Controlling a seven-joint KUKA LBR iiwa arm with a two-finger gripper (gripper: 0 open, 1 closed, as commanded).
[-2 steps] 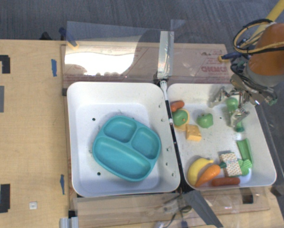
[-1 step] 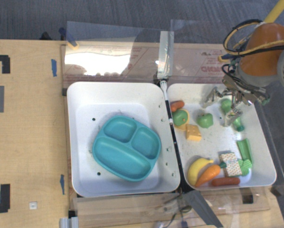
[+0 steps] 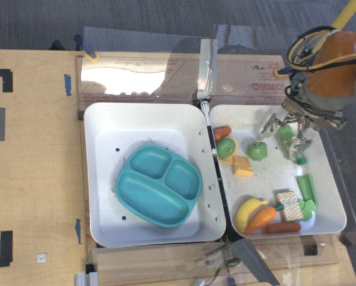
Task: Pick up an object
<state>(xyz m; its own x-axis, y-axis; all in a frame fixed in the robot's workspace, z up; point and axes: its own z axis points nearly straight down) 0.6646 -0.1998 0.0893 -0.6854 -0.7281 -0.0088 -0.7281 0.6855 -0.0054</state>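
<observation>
We see our hand [image 3: 287,133] spread wide, a green ball [image 3: 284,132] between its fingers, untouched perhaps.

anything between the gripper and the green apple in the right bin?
Nothing visible. The gripper hangs over the right bin's far right part; the green apple lies just left of it on bare floor, with the cheese wedge beyond.
</observation>
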